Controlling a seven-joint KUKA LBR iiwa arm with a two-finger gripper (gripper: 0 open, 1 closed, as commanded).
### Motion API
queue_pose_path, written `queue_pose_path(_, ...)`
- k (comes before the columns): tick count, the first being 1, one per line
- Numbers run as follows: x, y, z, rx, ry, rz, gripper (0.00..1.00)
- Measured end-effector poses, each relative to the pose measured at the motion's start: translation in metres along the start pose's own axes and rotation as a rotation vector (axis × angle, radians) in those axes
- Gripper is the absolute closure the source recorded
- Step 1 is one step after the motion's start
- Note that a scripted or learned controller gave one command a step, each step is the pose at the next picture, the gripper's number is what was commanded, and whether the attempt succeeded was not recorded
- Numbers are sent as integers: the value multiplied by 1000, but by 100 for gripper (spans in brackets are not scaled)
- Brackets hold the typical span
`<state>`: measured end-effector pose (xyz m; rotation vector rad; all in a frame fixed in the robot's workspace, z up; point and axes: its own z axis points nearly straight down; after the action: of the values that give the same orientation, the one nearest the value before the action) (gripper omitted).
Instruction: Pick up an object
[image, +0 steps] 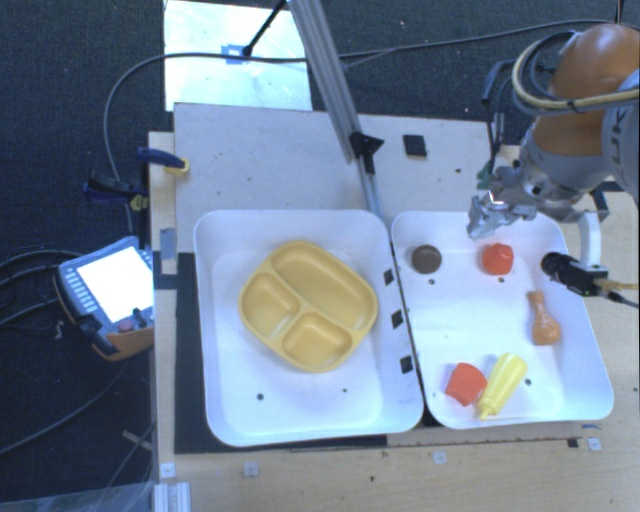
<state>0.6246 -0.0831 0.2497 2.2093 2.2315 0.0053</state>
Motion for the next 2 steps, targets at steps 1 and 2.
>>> queue_pose_path(1,60,-10,2,3,0,0,100)
queue_pose_path(2,114,-8,17,3,0,0,100)
